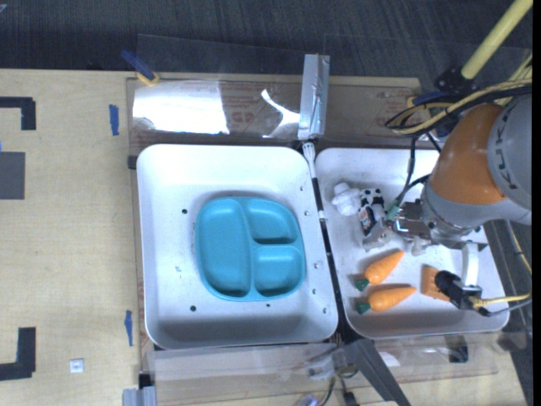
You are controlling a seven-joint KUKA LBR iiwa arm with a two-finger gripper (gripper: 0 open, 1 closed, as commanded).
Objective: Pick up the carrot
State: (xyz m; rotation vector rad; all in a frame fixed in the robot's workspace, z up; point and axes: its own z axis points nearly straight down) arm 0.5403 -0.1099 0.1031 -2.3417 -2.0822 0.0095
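With its opening not discernible, the gripper should be lowered squarely onto the carrot just below it, clear of the neighbouring second carrot.

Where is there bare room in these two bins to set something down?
Left bin: bare white floor rings the blue divided plate, widest along its left wall. Right bin: crowded, with two carrots, small toys and the end effector; its top edge is barest.

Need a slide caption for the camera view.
KUKA arm's tool over the right bin, two carrots below; blue divided tray in left bin.
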